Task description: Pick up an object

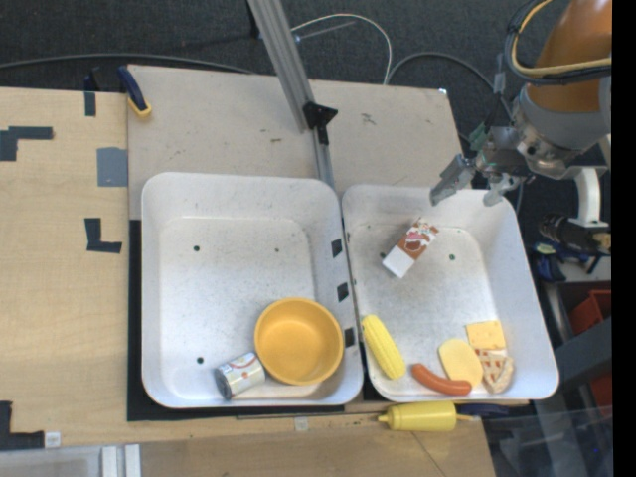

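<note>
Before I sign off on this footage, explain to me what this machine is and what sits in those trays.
One camera looks down at a slant on a bench with two shallow white bins. At the right is a grey and orange robot arm; its two-finger gripper hangs over the right bin's far edge, open, holding nothing. That bin holds a small carton, toy corn, a sausage, cheese pieces and a pizza slice. The left bin holds a yellow bowl and a can. A yellow bottle lies on the bench in front.
</note>
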You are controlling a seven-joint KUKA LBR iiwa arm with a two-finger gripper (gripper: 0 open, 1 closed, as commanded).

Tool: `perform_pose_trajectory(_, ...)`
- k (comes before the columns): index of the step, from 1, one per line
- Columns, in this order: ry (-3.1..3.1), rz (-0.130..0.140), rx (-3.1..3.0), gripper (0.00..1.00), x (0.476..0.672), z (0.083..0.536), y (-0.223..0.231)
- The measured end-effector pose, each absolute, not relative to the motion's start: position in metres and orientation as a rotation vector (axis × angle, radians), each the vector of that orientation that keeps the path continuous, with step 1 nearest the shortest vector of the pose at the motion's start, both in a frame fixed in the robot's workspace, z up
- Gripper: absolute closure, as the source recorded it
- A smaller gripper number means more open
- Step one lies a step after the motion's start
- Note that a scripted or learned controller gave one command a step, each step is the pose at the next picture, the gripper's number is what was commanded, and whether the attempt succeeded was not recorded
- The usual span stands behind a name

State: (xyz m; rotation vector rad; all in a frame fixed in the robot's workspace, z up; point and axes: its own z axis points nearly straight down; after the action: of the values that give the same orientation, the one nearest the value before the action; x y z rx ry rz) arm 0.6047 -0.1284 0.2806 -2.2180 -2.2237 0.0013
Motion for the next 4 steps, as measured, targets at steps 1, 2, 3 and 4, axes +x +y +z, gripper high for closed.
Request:
perform_pose_trajectory(1, -2.224, 0.002, -2.218, 0.0, 0.605, 0.281, -0.128)
perform_pose_trajectory(2, -2.221, 0.008, -2.217, 0.0, 0.613, 0.23, -0.129)
perform_pose_trajectory(3, -2.219, 0.01, -2.216, 0.0, 0.615, 0.166, -0.131)
perform_pose_trajectory(4, -2.22, 0.007, -2.216, 0.0, 0.614, 0.101, -0.131)
